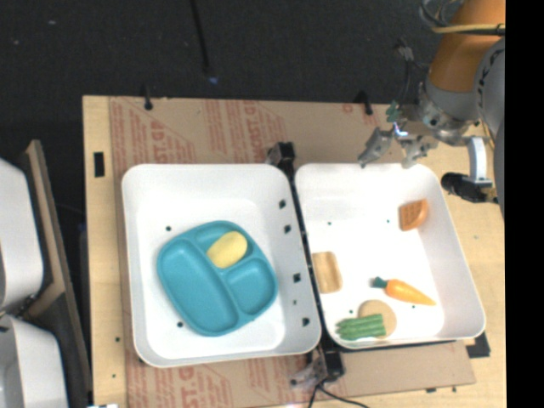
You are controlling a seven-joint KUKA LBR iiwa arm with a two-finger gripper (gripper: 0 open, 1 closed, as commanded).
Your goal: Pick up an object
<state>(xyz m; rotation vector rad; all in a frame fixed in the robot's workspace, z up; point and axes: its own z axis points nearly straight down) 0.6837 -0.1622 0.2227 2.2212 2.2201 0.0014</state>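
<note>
Above the far rim of the right bin (pixel 459 253): the gripper (pixel 393 147) is seen hovering, fingers spread apart, nothing between them.
Arm: the grey arm (pixel 459 58) with its orange band enters from the right, wrist over the bin's far edge.
Candidate objects – right bin: orange wedge (pixel 413 214) near the far right wall; tan block (pixel 326 272) against the left wall; carrot (pixel 404 291) toward the near side; green pod (pixel 360 327) lying on a tan disc (pixel 378 313) at the near wall.
Left bin (pixel 144 228): a blue divided plate (pixel 212 296) with a yellow piece (pixel 227 249) in its upper compartment.
Nearest target: the orange wedge – judged light, rigid, probably smooth plastic toy food.
Grip advice: the wedge is best taken across its flat sides; slipping is likely on the slanted faces.
Carrot: judged tapered, so a hold at the thick middle is preferred.
Risk: the wedge sits close to the wall, so finger clearance is judged tight.
</note>
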